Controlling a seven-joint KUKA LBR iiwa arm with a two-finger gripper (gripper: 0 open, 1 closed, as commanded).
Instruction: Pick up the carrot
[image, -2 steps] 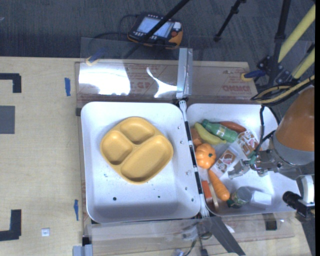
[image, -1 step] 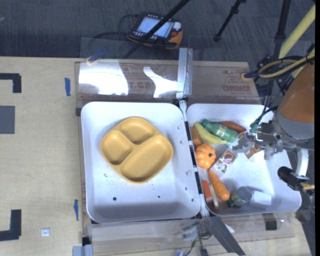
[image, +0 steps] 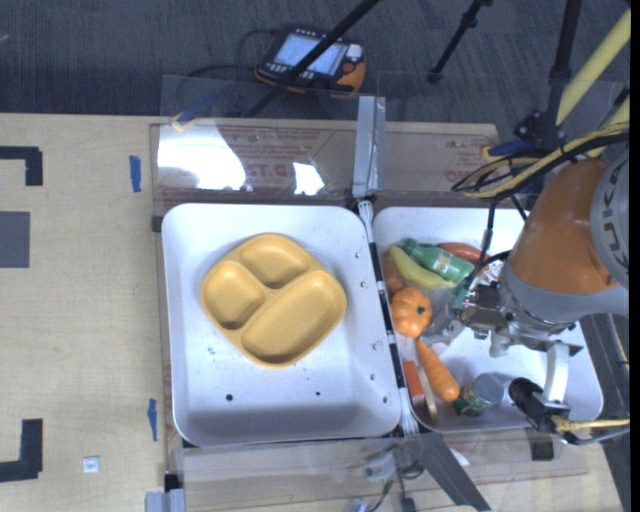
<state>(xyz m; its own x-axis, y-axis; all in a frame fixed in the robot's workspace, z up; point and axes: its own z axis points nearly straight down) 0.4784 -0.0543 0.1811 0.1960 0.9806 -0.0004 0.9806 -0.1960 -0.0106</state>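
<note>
The carrot (image: 437, 370) lies slantwise in the front left part of the right bin (image: 585, 385), its green top (image: 468, 403) pointing to the front right. The gripper (image: 473, 306) hangs over the middle of that bin, just above and to the right of the carrot's thin end. The grey arm with its orange band (image: 565, 240) comes in from the right and covers the bin's right side. Nothing can be seen held by the gripper.
An orange round fruit (image: 410, 311), a banana (image: 418, 270), a green bottle (image: 440, 260) and a red item (image: 458, 249) crowd the right bin's back left. A thin red piece (image: 412, 380) lies along its left wall. The left bin (image: 200, 400) holds a yellow divided plate (image: 274, 297).
</note>
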